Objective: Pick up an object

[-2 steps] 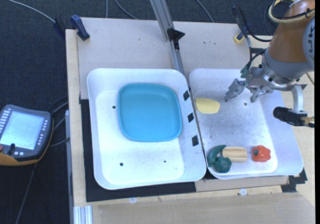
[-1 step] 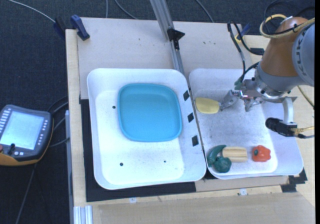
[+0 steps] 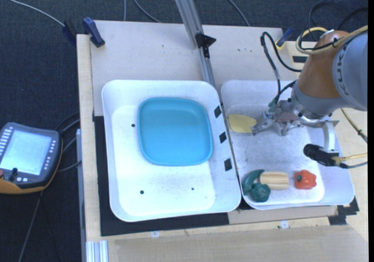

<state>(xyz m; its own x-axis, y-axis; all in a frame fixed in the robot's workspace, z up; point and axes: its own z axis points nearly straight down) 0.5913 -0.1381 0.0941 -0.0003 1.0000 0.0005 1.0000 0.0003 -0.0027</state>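
- Nearest the camera is the front edge of the table (image 3: 175,243), a pale wooden board that carries two shallow white bins side by side.
- In the front of the right bin (image 3: 280,155) three small things lie in a row: a dark green item (image 3: 256,186), a tan block like a piece of wood (image 3: 274,180) touching it, and a red item shaped like a small pepper (image 3: 304,179) just beside the block.
- A yellow object (image 3: 241,122) lies further back in the same bin, near its left wall.
- The left bin (image 3: 120,155) holds a blue plate (image 3: 175,131), which lies flat in the middle.
- The arm (image 3: 336,73), grey with an orange band, reaches in from the right and is low over the right bin.
- The hand (image 3: 274,121) is just beside the yellow object, on its right side, close to the bin floor.
- It is not possible to tell if the hand is apart or together; the mechanism is too small and dark to read.
- No object is seen between the parts of the hand, so the pick is judged as not yet done.
- The yellow object seems the likely target, because the hand is nearest to it; closing on it and lifting are left to do.
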